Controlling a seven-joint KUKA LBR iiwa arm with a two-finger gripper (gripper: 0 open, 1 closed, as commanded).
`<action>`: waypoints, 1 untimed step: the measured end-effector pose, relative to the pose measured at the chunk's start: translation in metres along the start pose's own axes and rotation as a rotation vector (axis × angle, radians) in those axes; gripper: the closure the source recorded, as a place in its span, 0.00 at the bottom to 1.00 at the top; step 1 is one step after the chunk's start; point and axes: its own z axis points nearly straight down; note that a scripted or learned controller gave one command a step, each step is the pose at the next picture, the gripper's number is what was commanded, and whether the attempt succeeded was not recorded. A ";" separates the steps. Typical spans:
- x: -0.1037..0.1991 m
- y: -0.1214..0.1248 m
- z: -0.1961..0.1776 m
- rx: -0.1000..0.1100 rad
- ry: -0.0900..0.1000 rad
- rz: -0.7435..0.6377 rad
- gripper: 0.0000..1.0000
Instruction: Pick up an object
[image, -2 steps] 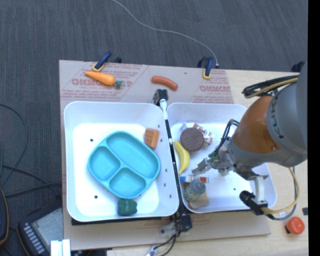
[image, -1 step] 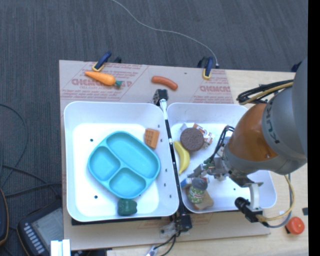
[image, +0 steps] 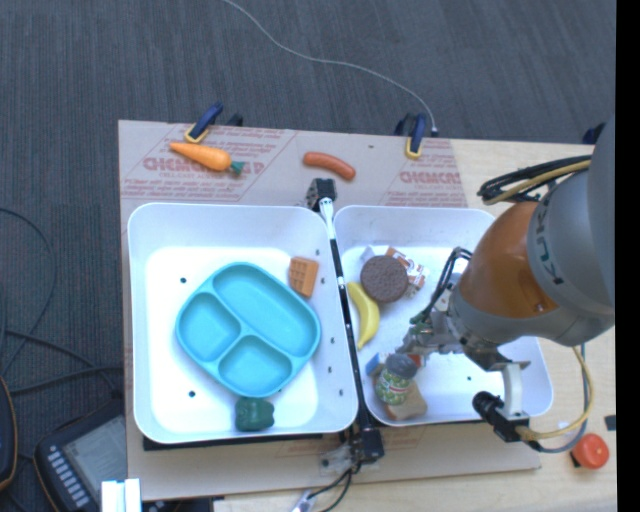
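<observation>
While the pincer hovers over the bottle — finger state I cannot tell — center squarely on its cap before descending.

The arm hides the right bin's right wall, and the picture's right edge cuts the arm.

In the right bin, toward the lower middle of the frame, a small bottle with a grey cap and a green and tan label lies tilted at the bin's near wall. Left of it a yellow banana lies along the divider, with a brown round cookie just above.
</observation>
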 end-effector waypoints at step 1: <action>0.000 0.000 0.000 0.000 0.000 0.000 0.00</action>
